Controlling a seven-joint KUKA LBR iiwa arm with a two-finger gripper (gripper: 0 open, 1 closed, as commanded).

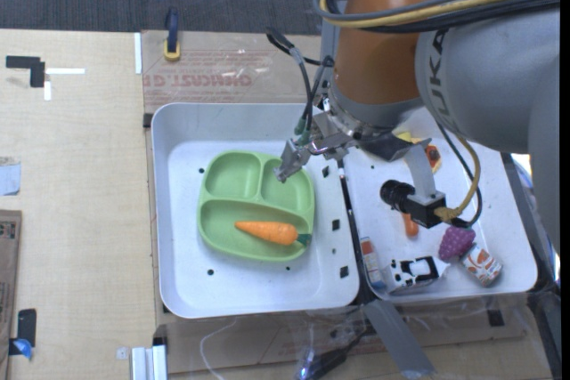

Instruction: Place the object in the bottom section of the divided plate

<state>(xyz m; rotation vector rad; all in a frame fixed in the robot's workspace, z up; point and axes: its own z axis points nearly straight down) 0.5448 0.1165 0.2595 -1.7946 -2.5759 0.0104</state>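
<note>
Camera view shows the orange toy carrot with a green tip (267, 231) lying in the bottom section of the green divided plastic plate (223, 178). Above the plate's upper right section, the gripper (289, 163) hangs empty, fingers spread. Judging from this, a low retreat could clip the rim and spill it.

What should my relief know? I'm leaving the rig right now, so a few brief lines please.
Gripper: hovering over the upper right section of the green divided plastic plate, nothing seen between its fingers.
Orange toy carrot: lying in the plate's bottom section, in the left white bin.
Done: the placement looks complete.
Left: probably only pulling the arm clear.
</note>
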